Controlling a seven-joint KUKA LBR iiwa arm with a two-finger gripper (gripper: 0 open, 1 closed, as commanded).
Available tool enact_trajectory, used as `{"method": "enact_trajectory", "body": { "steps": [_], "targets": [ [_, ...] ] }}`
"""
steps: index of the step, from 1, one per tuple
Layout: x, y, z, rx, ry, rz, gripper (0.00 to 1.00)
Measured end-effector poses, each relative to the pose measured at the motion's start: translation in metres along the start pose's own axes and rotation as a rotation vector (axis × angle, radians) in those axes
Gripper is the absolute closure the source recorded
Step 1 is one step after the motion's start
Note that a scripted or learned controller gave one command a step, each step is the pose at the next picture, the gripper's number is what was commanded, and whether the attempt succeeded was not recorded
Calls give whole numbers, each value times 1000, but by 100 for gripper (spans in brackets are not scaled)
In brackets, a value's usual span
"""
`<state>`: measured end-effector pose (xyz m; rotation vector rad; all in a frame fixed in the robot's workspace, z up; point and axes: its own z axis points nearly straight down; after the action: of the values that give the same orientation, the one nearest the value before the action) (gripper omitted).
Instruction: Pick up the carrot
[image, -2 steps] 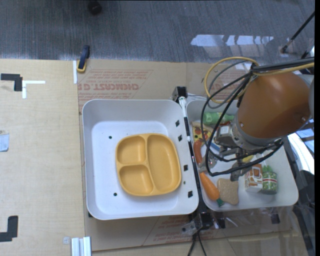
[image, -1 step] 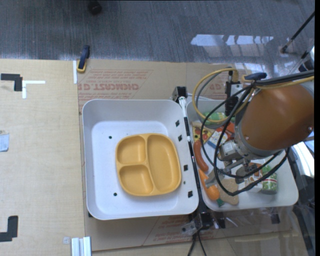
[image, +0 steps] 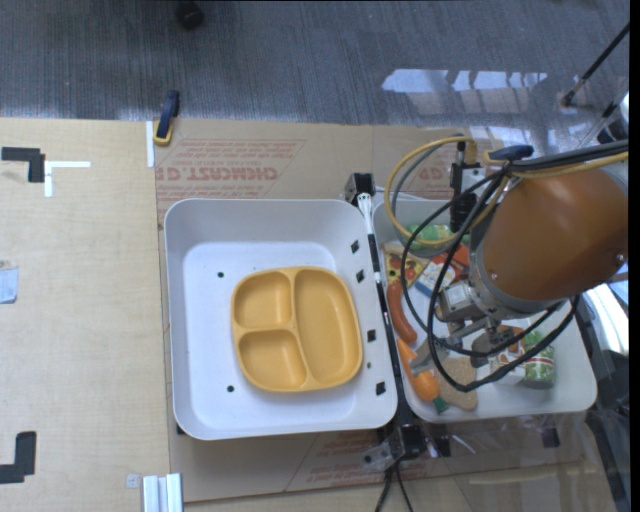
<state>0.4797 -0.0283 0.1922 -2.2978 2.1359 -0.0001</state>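
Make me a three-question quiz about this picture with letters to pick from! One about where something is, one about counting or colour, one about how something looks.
1. Where does the yellow plate sit?
A. in the left bin
B. on the floor
C. on the cardboard

2. How many sections does the plate have?
A. one
B. three
C. six

3. Where is the arm right now?
A. over the left bin
B. over the right bin
C. over the floor

Answers: 1 A, the white walls of the left bin surround it. 2 B, ridges split it into three. 3 B, its orange band hangs above the toy food there.
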Motion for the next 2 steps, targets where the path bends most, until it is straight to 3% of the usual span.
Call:
{"method": "enact_trajectory", "body": {
  "steps": [1,2],
  "targets": [
    [-6,-27,0,0,-2,-144,0],
    [-60,-59,1,-2,-3,-114,0]
  ]
}}
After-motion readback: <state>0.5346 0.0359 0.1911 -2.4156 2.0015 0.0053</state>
